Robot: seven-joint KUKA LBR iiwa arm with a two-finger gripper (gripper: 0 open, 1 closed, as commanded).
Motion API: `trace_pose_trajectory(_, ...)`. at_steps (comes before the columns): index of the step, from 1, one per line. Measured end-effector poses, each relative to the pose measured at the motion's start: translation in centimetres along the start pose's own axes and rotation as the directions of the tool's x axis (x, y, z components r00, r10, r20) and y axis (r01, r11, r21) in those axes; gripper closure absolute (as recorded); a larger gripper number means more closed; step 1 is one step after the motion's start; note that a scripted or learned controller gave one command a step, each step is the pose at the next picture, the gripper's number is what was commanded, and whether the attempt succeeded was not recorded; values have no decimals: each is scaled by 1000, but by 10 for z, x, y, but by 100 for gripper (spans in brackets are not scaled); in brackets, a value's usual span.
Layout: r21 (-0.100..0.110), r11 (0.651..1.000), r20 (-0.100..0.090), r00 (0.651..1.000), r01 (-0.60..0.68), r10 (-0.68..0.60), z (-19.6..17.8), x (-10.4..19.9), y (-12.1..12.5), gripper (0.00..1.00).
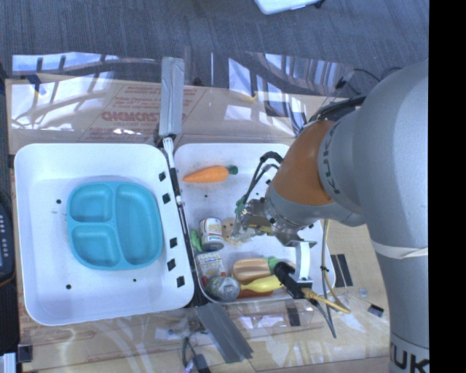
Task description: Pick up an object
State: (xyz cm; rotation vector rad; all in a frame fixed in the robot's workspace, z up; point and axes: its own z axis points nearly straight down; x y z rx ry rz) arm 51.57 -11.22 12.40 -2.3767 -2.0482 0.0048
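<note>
The arm (364,167) covers the right-hand wall of the right bin (218,151) and much of its floor to the right of the pincer (244,222), and it runs off the picture's bottom edge. Directly under the pincer lies a small pale thing (231,233), possibly a crumpled wrapper, too muddled to name. Just left of the pincer, the label on the can (212,233) is too small to read. Below the pincer, a yellow thing (263,284) is half hidden beneath a bun-like piece (251,268). Far above the pincer, a white thing (287,4) is cut by the top edge.
</note>
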Motion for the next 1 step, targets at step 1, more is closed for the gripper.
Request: trace_pose_trajectory(1,1,997,0,997,71,-71,34,34,81,0)
